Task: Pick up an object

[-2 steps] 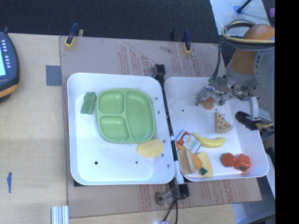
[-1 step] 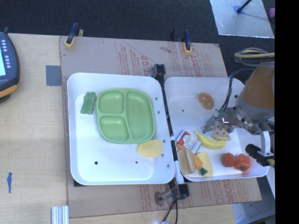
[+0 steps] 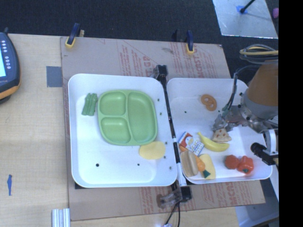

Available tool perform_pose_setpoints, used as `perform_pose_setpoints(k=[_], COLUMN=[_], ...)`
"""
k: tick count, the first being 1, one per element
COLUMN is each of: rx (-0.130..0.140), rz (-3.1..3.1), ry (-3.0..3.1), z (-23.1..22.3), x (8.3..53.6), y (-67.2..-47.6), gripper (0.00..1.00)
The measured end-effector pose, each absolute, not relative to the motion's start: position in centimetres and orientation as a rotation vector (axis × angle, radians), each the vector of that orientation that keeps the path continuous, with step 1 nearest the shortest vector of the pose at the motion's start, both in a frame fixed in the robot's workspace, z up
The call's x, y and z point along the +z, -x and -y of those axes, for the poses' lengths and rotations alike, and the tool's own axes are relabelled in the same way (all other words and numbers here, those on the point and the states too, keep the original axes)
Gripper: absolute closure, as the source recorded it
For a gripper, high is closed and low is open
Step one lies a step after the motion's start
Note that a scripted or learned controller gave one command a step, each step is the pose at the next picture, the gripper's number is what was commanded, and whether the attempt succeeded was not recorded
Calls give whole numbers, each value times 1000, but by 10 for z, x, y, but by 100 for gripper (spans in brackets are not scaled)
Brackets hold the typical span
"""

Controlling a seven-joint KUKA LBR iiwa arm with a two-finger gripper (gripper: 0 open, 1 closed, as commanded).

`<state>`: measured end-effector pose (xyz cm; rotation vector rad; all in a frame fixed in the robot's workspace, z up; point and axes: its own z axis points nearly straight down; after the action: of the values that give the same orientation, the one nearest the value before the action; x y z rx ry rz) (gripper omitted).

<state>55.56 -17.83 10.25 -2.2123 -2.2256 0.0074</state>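
Though the task names no one object, the gripper [image 3: 222, 123] sits low in the right bin [image 3: 189, 86], just above a tan wedge [image 3: 221, 135] that looks like a toy slice of bread or pizza, so that wedge is the likeliest target; whether the fingers are apart or together I cannot tell, since the metal parts blur into one dark cluster, and nothing shows between them.

The wedge lies flat near the middle of the right bin, touching or nearly touching the banana [image 3: 213, 144] on its lower-left side; it looks like light, hard plastic, stiff and rather slick, so a pinch across its two straight edges would probably serve better than one over the point, where it may squirt free; because it lies so flat, the fingers would need to reach almost to the bin floor.

Other pieces lie near: a pretzel [image 3: 208, 102] toward the far wall, a red-and-white carton [image 3: 191, 144] and a hot dog [image 3: 190, 164] beside the carrot [image 3: 203, 166] at the near-left corner, and a red pepper [image 3: 239, 163] at the near right; all seem small, light and rigid.

In the left bin [image 3: 78, 126] rest a green tray [image 3: 128, 117], a green bean bundle [image 3: 89, 104] and a yellow chip [image 3: 152, 150], well apart from the gripper.
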Motion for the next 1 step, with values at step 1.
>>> perform_pose_setpoints(k=[1], rx=[-14], rz=[2241], ry=[2208], z=[79], x=[198], y=[-605], gripper=[100])
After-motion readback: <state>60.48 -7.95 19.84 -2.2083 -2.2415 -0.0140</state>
